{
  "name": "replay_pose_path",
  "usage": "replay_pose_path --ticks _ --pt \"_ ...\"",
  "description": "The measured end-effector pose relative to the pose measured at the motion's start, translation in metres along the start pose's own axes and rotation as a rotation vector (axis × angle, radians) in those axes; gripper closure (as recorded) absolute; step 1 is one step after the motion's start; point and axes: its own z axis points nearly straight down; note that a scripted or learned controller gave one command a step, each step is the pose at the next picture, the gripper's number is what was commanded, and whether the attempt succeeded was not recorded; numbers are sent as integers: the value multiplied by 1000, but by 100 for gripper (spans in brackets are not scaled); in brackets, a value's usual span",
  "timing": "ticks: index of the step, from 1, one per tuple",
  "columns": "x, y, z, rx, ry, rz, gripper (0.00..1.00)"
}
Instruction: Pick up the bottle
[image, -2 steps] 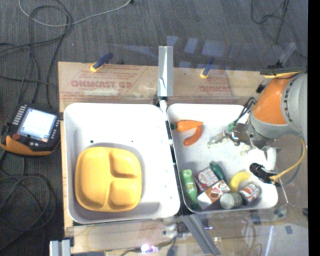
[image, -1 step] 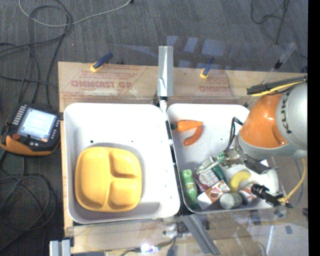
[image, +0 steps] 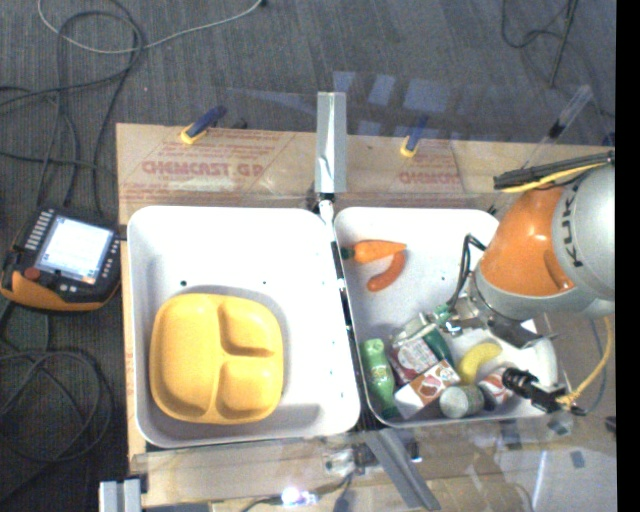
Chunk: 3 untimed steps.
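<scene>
Right bin (image: 440, 222): green bottle (image: 377, 366) lies left of gripper (image: 447, 322).

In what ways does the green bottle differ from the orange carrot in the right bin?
The green bottle lies along the bin's left wall, pointing toward the near edge; the orange carrot lies crosswise at the far end. The bottle is green and roughly straight-sided, while the carrot is orange and tapers. The bottle sits against a cluster of packets; the carrot has only an orange sausage-like piece beside it. Both lie flat in the right bin.
</scene>
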Motion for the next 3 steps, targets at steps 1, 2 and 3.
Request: replay_pose_path --ticks 1,2,3 --pt "-4 31 1 4 2 103 0" --pt "-2 -9 -22 15 6 80 0" --pt "11 -24 -5 -15 -2 82 0"
